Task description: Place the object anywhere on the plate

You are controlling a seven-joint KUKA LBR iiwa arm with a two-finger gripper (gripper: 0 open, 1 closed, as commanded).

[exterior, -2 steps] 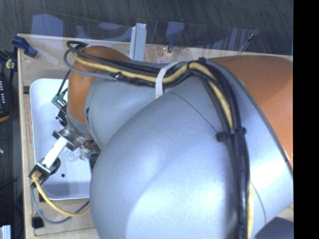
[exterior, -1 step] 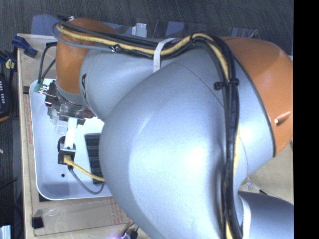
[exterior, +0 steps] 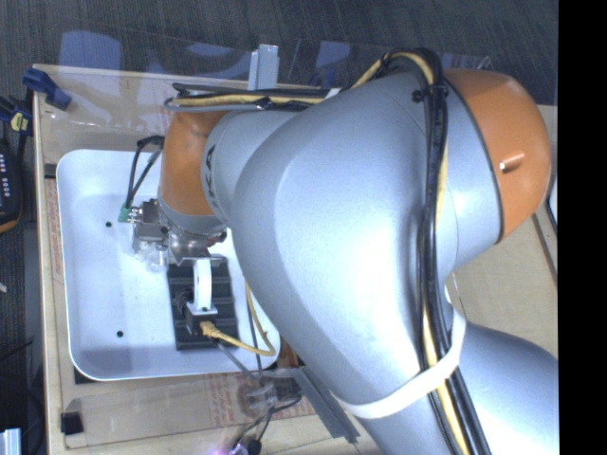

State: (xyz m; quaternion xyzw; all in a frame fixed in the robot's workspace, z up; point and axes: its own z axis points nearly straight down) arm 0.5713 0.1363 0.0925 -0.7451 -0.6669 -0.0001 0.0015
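Observation:
My gripper [exterior: 150, 235] hangs low over the middle of the left white bin [exterior: 90, 282], pointing toward the bin's left side. It is seen from above and behind, so nothing between its tips can be made out. The grey arm and its orange band [exterior: 185, 173] reach in from the right and cover the right half of this bin and all of the bench beyond it. The bin floor to the left of the gripper is bare white apart from two tiny dark specks [exterior: 120, 334].
The left bin's rim [exterior: 63, 254] runs close to the bench's left edge. A clear panel [exterior: 142, 83] stands along the far side of the bench. Blue and black clutter [exterior: 11, 159] lies outside on the left.

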